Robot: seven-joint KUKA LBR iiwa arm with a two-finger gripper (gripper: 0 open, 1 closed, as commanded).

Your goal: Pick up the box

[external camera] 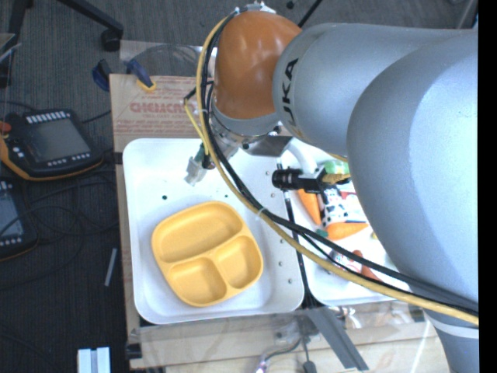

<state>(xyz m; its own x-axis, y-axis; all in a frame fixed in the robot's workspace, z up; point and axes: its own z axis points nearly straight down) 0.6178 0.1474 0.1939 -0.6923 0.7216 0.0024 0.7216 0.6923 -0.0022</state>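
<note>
The grey arm (388,130) fills the right and upper part of the frame, and its orange band (252,61) sits near the top centre. The gripper (195,169) hangs over the upper middle of the left bin (144,231), above bare white floor. It is small and partly hidden under the wrist, so I cannot tell whether it is open or closed, and nothing is visible in its grasp.

A yellow divided plate (206,252) lies flat in the lower half of the left bin, below the gripper and apart from it.

The box (336,205), white with dark markings, lies in the right bin (326,290) at centre right of the frame, largely covered by the arm. An orange carrot-like piece (310,205) lies just to its left, another orange piece (345,228) is just below it, and a green item (336,166) is above it.

A cardboard sheet with red print (147,115) lies behind the left bin. A teach pendant (48,142) rests on the floor at the left edge.
</note>
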